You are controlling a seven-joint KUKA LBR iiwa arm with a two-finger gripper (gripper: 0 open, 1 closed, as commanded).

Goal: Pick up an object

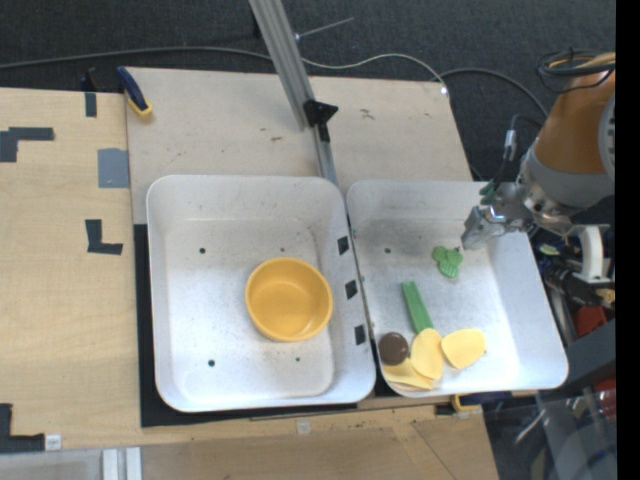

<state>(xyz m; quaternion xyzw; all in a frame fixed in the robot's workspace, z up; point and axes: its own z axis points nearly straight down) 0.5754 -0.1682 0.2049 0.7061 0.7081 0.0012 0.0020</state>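
1. A pale wooden bench [60, 268] carries a tan board with two shallow white bins side by side on it; dark carpet and loose cables lie beyond.
2. The grey arm [575, 148], orange-banded above the wrist, reaches in from the right, low over the right bin's upper right corner, probably on approach to something there.
3. The left bin [180, 208] holds a single yellow bowl [289, 298], upright near its middle.
4. The right bin [520, 298] holds the smaller clutter, mostly gathered toward its near edge: a green stick [414, 306], two yellow slices [447, 350], and a small brown round piece [393, 347] touching the pile.
5. A small green lump [448, 261] sits apart from that pile, just beside the gripper [474, 234], which makes it the likeliest pick.
6. Nothing shows between the gripper's tips, and whether they stand wide or narrow I cannot tell from here.
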